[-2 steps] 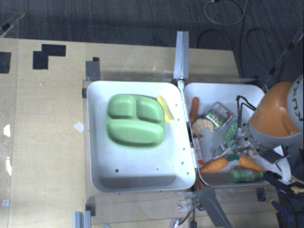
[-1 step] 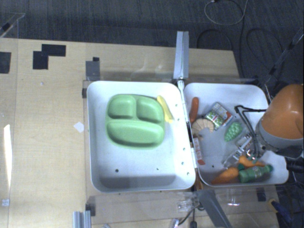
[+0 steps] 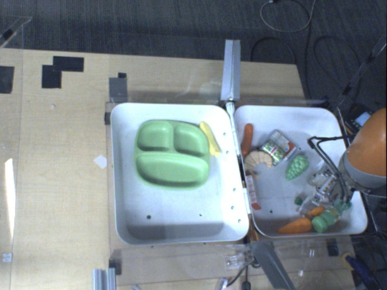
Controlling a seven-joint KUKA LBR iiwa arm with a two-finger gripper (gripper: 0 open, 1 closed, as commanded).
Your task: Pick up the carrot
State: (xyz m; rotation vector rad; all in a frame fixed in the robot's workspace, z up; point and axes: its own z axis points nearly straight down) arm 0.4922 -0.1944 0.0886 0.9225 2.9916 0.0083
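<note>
On the left I see a white bin (image 3: 121,180) with a green tray (image 3: 172,153) that has three parts. A thin yellow piece (image 3: 210,139) lies right beside the tray's right edge.

Next comes the right bin (image 3: 284,116). Near its left wall lies a long red-orange sausage thing (image 3: 247,139). Just below it is a round tan cracker-like toy (image 3: 259,160). Beside that is a small shiny packet (image 3: 277,147), then a bumpy green toy (image 3: 296,167).

The carrot (image 3: 296,225) lies flat near the bottom rim of the right bin. It is orange and its green top (image 3: 322,222) points right. A second small orange bit (image 3: 315,211) sits just above it.

The gripper (image 3: 323,189) hangs just above and to the right of the carrot. I cannot tell how the claw stands, since wires and metal hide it. Nothing sits in it that I can see.

I think the carrot is a light, hard plastic toy, smooth and a bit slippery. I would pinch it across the fat middle, not the thin tip, so it does not roll or pop out.
</note>
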